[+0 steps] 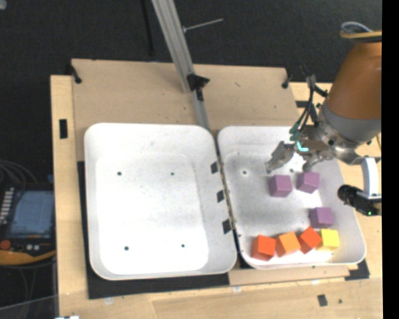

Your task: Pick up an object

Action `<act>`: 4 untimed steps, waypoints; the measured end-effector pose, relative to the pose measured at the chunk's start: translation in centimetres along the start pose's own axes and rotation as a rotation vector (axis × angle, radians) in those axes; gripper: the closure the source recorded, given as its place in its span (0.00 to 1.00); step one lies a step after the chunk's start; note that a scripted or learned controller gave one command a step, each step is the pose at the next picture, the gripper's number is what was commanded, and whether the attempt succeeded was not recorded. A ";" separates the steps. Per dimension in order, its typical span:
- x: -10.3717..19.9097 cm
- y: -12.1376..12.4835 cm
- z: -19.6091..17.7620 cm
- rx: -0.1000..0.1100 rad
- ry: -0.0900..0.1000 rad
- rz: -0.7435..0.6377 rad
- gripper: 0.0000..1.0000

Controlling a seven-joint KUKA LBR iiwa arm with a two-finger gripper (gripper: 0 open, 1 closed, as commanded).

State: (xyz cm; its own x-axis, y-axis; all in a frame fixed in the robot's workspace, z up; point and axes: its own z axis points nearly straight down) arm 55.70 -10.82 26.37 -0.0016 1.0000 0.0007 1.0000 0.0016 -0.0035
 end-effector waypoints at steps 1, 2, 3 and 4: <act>0.0 0.1 -0.2 -0.005 -0.001 0.002 0.00; -0.1 -0.5 4.2 0.000 -0.002 0.003 0.00; -0.4 -1.0 8.5 0.001 -0.001 0.004 0.00; 0.0 -1.0 12.9 0.001 -0.001 0.005 0.00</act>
State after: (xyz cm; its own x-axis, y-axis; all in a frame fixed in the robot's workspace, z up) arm 54.62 -10.81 13.49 0.0031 1.0000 -0.0004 1.0000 -0.0031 -0.0045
